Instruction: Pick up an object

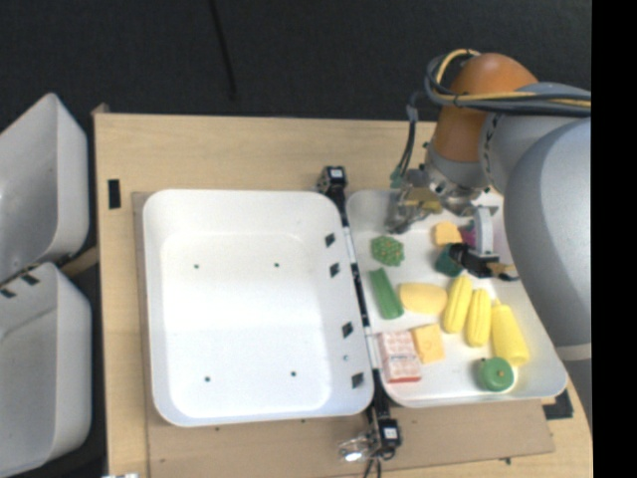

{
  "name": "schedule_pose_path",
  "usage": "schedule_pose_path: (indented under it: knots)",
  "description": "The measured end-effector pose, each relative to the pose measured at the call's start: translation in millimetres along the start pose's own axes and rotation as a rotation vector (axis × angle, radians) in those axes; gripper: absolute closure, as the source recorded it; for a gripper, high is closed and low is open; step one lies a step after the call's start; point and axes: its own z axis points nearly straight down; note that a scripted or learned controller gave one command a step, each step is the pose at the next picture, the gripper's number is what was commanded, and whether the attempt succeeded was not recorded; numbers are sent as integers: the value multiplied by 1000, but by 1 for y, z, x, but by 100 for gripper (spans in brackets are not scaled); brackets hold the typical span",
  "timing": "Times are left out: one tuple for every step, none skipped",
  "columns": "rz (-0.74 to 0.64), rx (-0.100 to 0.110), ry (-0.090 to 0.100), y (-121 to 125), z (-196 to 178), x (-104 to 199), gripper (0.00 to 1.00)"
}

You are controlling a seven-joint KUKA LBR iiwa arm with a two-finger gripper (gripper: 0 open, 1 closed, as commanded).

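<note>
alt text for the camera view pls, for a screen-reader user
The gripper hangs over the far end of the right bin, just above a bumpy green ball. That bin also holds yellow corn cobs, a green stick and other toy food.

Two shallow white bins side by side – left bin [244,302], right bin [537,381].

Toy food items in right bin, ten counted:
- corn cobs, two [457,303] [479,316]
- yellow oblong piece, one [508,334]
- pale yellow lemon-like piece, one [423,297]
- small yellow chunk, one [447,233]
- cheese-coloured block, one [429,344]
- green bumpy ball, one [388,251]
- long green vegetable, one [385,293]
- green round piece with hole, one [494,373]
- red-and-white printed box, one [400,356]

One dark teal item [450,262] beside gripper – kind unclear.
</note>
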Motion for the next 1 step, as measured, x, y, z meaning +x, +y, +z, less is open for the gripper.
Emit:
schedule_pose_path:
  knots:
    - [2, 0, 0, -2, -13, 6, 100]
